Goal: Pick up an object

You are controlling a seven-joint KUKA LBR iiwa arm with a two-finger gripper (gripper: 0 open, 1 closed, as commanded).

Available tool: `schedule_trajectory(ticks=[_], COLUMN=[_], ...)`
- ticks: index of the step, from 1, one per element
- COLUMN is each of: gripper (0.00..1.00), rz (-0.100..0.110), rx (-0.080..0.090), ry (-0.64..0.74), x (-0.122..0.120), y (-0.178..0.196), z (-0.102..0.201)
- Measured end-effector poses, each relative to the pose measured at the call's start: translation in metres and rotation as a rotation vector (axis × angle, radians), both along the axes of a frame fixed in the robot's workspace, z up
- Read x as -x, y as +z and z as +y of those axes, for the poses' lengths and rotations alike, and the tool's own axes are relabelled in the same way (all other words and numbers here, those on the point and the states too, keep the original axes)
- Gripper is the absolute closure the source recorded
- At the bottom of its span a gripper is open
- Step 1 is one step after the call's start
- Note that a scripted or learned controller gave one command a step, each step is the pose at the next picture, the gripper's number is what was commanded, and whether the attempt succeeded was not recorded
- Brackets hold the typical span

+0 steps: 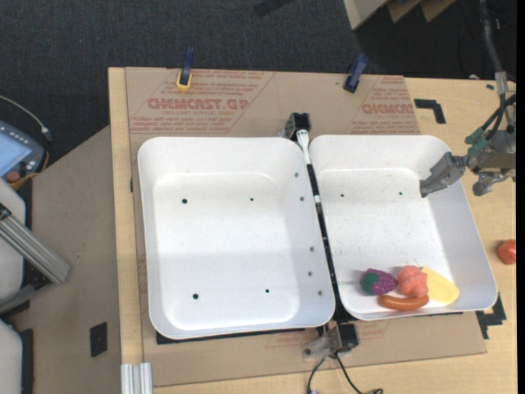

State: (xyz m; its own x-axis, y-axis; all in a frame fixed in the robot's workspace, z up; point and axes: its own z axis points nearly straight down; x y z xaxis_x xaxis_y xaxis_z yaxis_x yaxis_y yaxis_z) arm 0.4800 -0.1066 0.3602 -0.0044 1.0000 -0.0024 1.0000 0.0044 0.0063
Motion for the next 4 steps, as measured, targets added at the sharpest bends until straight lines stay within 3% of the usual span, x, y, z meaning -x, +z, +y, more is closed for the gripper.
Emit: schedule_trajectory(ticks=[1, 2, 3, 4], gripper=[1.00, 1.00, 1.00, 1.00], rz=[0.001, -0.001, 0.007, 0.001], rx=[0.000, 0.001, -0.003, 0.001], ry=[-0.003, -0.002, -0.006, -0.002], x=[-0.001, -0.001, -0.022, -0.076], y=[0.007, 0.017, -0.021, -0.041], z=[-0.001, -0.001, -0.036, -0.039])
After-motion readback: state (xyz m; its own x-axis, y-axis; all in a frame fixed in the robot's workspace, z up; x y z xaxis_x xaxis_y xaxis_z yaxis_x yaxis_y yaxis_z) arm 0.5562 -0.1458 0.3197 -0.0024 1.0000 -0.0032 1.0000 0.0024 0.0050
